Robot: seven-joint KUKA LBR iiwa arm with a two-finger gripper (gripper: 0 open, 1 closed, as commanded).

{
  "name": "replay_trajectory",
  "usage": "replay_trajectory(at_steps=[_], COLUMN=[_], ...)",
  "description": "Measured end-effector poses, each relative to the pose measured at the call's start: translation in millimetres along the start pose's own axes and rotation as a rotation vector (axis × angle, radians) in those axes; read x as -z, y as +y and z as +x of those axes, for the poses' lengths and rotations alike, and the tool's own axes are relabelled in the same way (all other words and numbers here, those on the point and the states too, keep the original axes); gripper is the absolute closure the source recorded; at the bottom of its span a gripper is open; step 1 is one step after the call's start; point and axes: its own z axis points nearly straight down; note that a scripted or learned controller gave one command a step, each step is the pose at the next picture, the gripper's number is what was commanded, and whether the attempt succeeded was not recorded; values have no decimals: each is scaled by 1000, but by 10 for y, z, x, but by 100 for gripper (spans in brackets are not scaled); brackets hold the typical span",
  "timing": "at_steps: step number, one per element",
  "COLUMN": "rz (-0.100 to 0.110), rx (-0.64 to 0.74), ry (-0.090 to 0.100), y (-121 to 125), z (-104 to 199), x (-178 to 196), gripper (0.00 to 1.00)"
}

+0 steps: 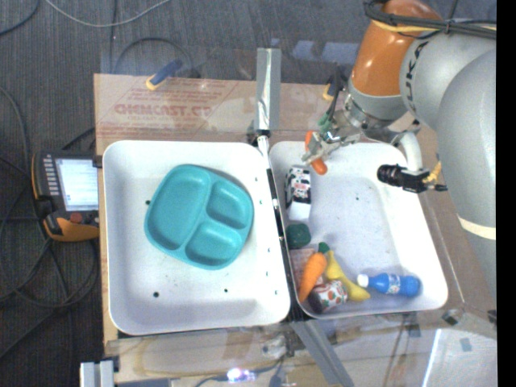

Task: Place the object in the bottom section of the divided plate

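Teal divided plate [200, 215] tilted diagonally, in left bin [129, 297]

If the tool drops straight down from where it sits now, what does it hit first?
Probably the small orange item just below the tool, at the right bin's upper-left corner. The milk carton lies slightly further along. Height above the bin is hard to judge from this slanted view.

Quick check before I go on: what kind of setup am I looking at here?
Probably a lab robot test bench: two white bins on a board, toy food, loose cables on grey carpet.
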Motion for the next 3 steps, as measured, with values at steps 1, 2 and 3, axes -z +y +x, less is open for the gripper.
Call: replay_trajectory(at_steps=[1,2,3], rz=[-1,0,-1], rx=[17,87,101], ry=[5,5,7], y=[-500,-652,-649], z=[1033,1218,1364], x=[663,-7,-4], gripper=[100,100,100])
